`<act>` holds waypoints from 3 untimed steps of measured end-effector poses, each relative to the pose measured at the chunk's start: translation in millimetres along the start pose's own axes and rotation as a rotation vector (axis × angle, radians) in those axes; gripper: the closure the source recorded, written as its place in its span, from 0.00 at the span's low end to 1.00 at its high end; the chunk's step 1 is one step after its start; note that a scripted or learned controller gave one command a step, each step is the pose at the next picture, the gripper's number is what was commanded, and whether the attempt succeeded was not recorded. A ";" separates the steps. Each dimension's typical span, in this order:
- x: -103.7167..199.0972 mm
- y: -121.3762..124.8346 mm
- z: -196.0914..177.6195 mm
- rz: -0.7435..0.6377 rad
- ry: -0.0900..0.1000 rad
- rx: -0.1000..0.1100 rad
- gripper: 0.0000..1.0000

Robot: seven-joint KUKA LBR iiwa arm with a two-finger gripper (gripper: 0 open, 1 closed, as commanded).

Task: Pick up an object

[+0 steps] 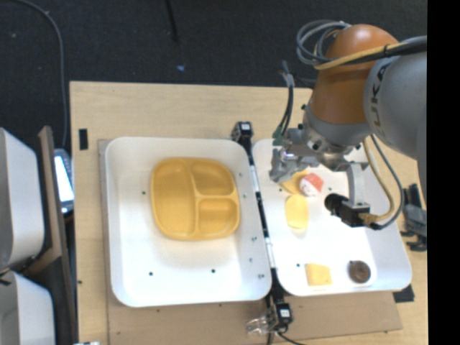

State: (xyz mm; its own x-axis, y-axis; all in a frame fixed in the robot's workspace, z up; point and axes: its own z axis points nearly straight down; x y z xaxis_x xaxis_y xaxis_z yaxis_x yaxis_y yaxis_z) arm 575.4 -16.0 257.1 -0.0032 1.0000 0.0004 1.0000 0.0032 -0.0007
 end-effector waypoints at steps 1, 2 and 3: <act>47.3 5.0 15.9 0.000 0.000 0.000 1.00; 92.2 3.6 10.0 0.000 0.000 -0.001 1.00; 90.0 3.8 10.1 0.004 0.000 -0.001 0.00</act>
